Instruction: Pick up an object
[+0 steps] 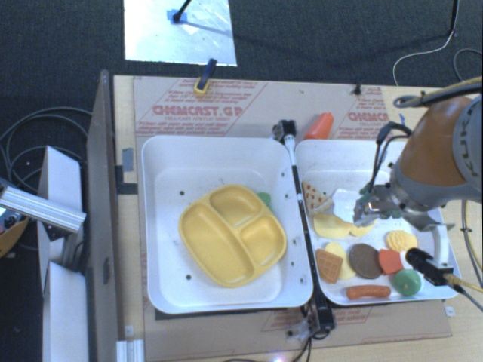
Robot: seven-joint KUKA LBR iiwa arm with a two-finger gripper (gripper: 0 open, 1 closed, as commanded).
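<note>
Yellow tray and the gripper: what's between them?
In the camera view, between the yellow tray and the gripper run the two bins' adjoining walls, then a pizza slice and a pale yellow piece in the right bin.

A robotics lab was indicated: a board-covered tabletop (226, 100) was set on dark carpet (53, 36), with loose cables (26, 138) and two white bins (162, 225).

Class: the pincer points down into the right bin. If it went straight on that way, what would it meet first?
Most likely the pale yellow banana-shaped piece lying just below the pincer in the right bin; depth is hard to judge from this slanted view.
</note>
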